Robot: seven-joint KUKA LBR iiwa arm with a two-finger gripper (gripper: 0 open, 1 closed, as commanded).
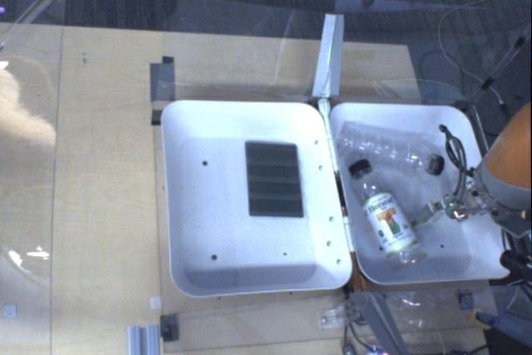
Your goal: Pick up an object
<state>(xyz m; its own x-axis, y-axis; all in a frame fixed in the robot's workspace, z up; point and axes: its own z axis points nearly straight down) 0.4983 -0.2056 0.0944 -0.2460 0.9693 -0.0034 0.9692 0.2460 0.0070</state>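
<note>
Target for me is the labelled bottle (386,220), lying on its side in the right bin (416,114), just left of the gripper (453,208) w/ black cap pointing up-left. A clear bottle (391,150) lies beyond it. Gripper sits low by the bin's right wall, nothing between fingers; open or closed, I can't tell. I'd approach across the label, not the cap. Open floor left of it; right wall close, cables nearby.
</note>
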